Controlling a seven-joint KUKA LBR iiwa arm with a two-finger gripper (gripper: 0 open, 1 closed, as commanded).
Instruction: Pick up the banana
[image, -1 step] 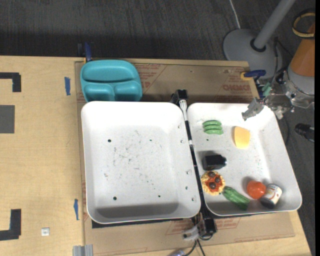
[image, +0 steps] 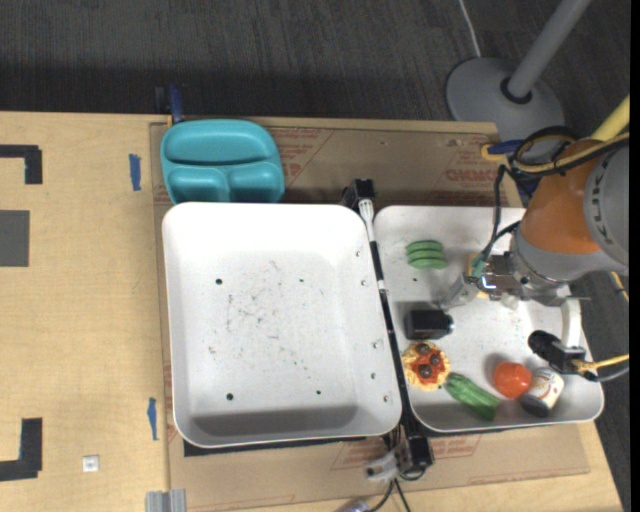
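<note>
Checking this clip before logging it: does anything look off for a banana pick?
No banana is apparent. The right bin holds a green ridged item, black block, pizza slice, green vegetable and tomato.

White bins (image: 270, 420), teal tray (image: 222, 160), green ridged piece (image: 427, 254), red tomato (image: 512, 378), orange-banded grey arm (image: 565, 215).

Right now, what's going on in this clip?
The grey arm reaches in from the right, over the right bin. Its gripper hangs low near the middle of that bin, with nothing visibly held. Around it lie a green ridged piece, a small pizza toy, a green vegetable, a tomato and a small jar. I can't make out a banana among them. The left bin sits alongside, and a teal tray lies behind it.
</note>
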